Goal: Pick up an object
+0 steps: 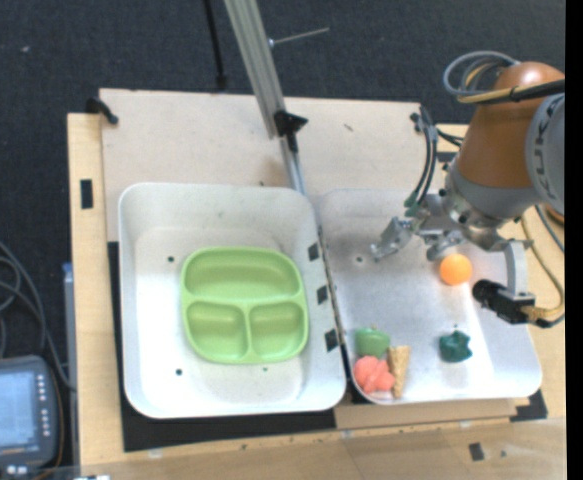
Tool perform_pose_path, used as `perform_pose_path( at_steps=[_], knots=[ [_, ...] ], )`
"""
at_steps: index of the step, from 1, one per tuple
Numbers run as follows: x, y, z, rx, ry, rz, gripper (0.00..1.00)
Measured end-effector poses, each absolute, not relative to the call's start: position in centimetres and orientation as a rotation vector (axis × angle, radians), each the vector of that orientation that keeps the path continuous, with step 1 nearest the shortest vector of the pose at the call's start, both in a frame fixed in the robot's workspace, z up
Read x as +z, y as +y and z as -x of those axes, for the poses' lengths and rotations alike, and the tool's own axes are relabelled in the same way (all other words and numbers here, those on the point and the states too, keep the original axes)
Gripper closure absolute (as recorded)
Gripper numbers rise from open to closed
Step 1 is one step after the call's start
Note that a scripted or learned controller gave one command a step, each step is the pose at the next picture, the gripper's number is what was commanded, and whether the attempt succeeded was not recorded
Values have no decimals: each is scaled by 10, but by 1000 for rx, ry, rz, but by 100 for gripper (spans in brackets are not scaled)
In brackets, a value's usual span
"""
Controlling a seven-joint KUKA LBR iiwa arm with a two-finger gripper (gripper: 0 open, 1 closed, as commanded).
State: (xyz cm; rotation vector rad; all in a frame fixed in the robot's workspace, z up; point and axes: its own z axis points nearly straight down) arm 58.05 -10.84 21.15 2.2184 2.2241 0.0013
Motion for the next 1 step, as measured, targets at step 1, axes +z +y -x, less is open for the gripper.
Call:
perform_pose_path(
  at_steps=[1],
  knots=[
    [212,-109,-581,2,2222,-2220,0]
  ],
)
